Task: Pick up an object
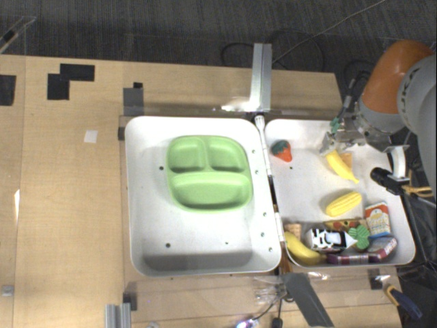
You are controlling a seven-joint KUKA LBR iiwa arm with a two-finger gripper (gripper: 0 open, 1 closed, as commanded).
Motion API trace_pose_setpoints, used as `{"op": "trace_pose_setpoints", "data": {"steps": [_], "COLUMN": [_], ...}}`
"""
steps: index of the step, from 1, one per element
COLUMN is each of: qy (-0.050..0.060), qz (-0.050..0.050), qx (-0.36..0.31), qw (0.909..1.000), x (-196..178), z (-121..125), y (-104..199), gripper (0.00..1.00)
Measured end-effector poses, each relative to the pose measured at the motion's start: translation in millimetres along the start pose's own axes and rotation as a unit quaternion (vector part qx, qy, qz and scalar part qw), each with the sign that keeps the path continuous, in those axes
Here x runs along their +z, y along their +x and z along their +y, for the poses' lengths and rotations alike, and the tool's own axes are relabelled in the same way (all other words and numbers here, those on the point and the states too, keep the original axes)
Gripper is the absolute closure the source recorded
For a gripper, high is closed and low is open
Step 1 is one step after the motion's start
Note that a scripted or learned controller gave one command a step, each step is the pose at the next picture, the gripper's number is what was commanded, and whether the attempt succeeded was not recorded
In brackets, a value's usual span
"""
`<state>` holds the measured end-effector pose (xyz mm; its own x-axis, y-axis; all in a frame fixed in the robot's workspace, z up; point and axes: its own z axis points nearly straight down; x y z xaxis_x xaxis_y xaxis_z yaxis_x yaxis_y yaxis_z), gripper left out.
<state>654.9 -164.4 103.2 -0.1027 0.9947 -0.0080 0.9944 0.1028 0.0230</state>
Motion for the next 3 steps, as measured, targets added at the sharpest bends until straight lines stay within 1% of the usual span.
{"op": "trace_pose_setpoints", "data": {"steps": [1, 2, 3], "qy": [0.009, 0.010, 0.009], "qz": [0.002, 0.003, 0.003], "qx": [0.086, 0.076, 0.115], "qw": [0.9963, 0.9971, 0.9934], "x": [-105, -44, -89], "z": [17, 15, 12], "y": [25, -10, 50], "gripper": [1.00, 1.00, 1.00]}}
